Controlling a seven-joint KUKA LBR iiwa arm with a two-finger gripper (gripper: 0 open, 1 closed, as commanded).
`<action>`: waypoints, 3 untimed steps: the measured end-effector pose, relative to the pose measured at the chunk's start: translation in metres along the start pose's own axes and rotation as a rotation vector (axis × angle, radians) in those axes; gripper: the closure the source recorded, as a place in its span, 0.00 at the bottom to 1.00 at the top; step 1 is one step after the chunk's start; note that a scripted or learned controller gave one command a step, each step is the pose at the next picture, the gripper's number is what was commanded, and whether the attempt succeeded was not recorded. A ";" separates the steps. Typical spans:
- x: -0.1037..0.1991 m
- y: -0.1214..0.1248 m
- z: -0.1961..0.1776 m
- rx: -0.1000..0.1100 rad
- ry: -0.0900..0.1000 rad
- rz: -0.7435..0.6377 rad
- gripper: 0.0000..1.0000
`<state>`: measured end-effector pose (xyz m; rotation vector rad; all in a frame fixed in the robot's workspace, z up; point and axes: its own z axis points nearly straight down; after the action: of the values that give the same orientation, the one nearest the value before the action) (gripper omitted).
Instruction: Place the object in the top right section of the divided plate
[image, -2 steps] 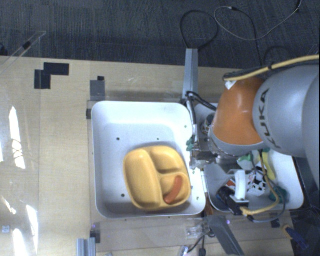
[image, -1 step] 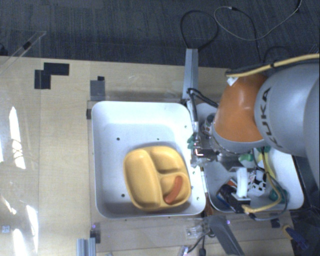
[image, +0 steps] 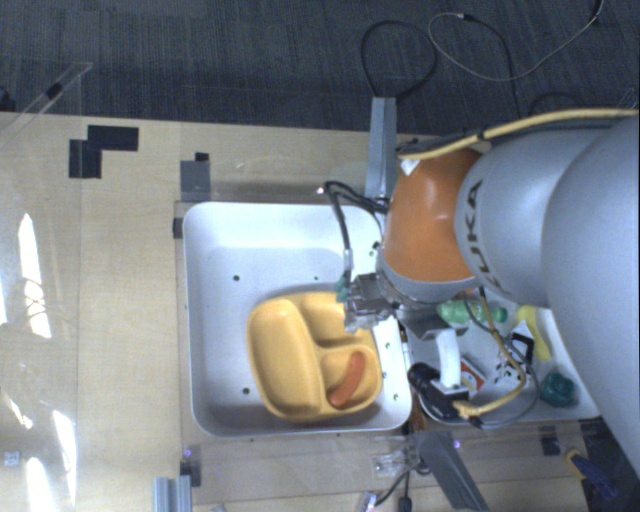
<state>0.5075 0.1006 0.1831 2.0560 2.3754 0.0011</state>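
One yellow plastic divided plate (image: 290, 365) with three sections lies in the left shallow white bin (image: 225, 300) on the light wooden tabletop (image: 100, 330). One orange-red sausage-shaped object (image: 347, 380) rests in the plate's lower right section. One grey arm with an orange band (image: 425, 230) hangs over the bins' shared edge. Whether the gripper (image: 362, 305) is open or closed cannot be told.

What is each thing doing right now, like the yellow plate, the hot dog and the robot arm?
Divided plate: yellow, lying flat in the left bin.
Sausage: lying in a right-hand section of the plate, nearer the camera.
Left bin: holding the plate.
Right bin: holding small items, mostly hidden by the arm.
Arm: hanging over the gap between the bins, by the plate's right edge.
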 end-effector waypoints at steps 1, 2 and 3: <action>-0.001 0.002 -0.010 -0.002 0.000 0.002 1.00; -0.006 0.000 -0.013 -0.001 0.000 0.012 1.00; 0.016 -0.019 0.036 0.004 0.000 0.493 1.00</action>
<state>0.4863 0.1137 0.1470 2.5754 1.8035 -0.0041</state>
